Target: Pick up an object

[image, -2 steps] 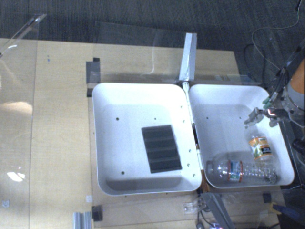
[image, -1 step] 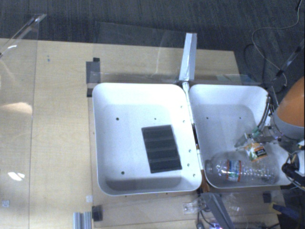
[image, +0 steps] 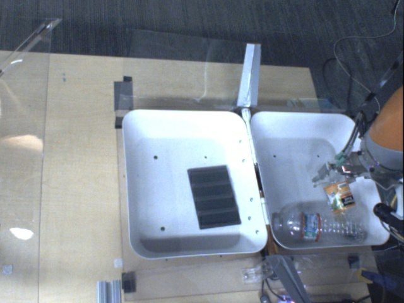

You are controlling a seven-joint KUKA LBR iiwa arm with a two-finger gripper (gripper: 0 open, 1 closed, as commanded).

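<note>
Item 1, small orange packet: lies in the right bin, toward its right wall, just far of the bottle. It looks light, thin and crinkly, likely soft-sided. I would take it across its short width, pinching flat faces; a foil skin could slip, so I judge a centred pinch safest.

Item 2, clear plastic bottle: on its side along the near wall of the right bin, blue label about mid-length. I judge it empty, light, smooth and prone to roll. Best hold would be across the body at the label, claw set square to its long axis.

Item 3, claw: low over the right bin, reaching in from the right, tips just far of the packet. Whether it stands wide or narrow I cannot tell; the metal parts blur together. Nothing is seen between the tips, so I log no hold.

Item 4, dark ribbed slab: flat on the floor of the left bin, near centre. Stiff, low profile, poor edges for a pinch.

Item 5, bench: pale wood, carrying both bins side by side, an upright metal post at the far end of their joint.
</note>
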